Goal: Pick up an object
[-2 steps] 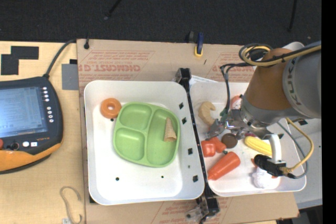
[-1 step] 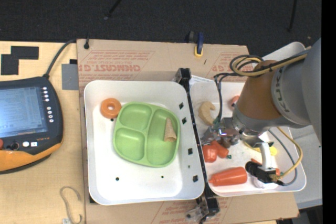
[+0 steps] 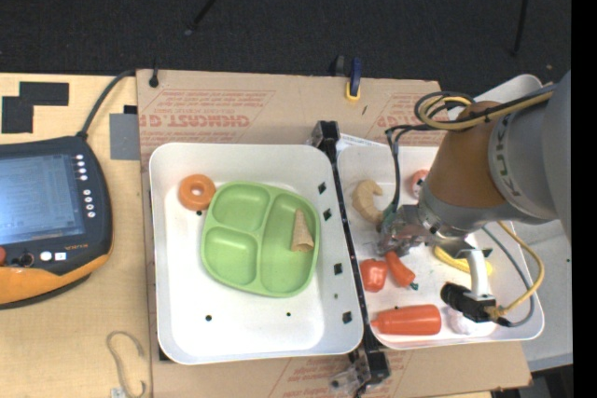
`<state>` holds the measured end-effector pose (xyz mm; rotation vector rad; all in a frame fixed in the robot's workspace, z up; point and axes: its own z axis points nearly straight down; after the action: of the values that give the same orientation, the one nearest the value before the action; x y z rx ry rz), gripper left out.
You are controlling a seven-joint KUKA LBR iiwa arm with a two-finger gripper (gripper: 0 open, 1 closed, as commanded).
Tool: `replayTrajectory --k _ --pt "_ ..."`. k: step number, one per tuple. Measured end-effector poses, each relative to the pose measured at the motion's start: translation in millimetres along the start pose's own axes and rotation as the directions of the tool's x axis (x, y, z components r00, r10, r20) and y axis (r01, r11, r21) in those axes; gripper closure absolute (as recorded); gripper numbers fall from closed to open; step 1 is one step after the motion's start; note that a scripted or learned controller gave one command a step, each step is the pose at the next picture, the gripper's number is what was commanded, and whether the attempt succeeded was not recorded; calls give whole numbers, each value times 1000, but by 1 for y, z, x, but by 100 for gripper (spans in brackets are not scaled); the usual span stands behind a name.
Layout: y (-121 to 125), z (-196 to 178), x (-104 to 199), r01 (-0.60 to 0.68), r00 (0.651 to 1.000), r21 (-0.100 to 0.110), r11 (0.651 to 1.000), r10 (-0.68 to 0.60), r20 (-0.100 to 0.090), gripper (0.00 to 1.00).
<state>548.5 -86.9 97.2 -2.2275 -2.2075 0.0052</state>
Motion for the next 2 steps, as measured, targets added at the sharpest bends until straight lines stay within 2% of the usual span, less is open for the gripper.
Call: replayTrajectory --k 1,2 --pt "5 -61 4 9 1000 -9 1000 -9 1 100" --pt "9 -107 -5 7 1000 -8 1000 -7 2 100"
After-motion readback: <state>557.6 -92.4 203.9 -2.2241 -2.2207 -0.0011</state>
